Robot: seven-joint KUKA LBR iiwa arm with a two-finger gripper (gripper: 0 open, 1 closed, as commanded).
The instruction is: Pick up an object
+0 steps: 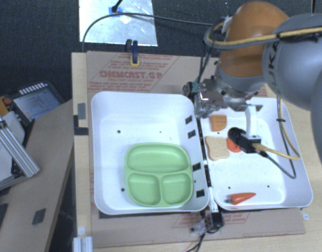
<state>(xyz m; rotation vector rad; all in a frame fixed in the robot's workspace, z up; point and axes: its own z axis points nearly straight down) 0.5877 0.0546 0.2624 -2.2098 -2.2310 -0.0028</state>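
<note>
- Camera view: the gripper [204, 108] hangs over the far left corner of the right bin [266, 180], by the wall it shares with the left bin [113, 140]. How wide it stands, or whether it grips anything, cannot be told.
- Just beside it, a small orange-brown block [218, 123] lies flat on the bin floor.
- Nearer the camera, a tan bread slice [217, 148] lies flat close to the shared wall.
- A red piece [233, 146] sits at the slice's right edge, partly hidden by the arm's hardware.
- An orange carrot [241, 197] lies alone near the front wall, well apart from the rest.
- A green three-part plate [158, 173] lies in the left bin.
</note>
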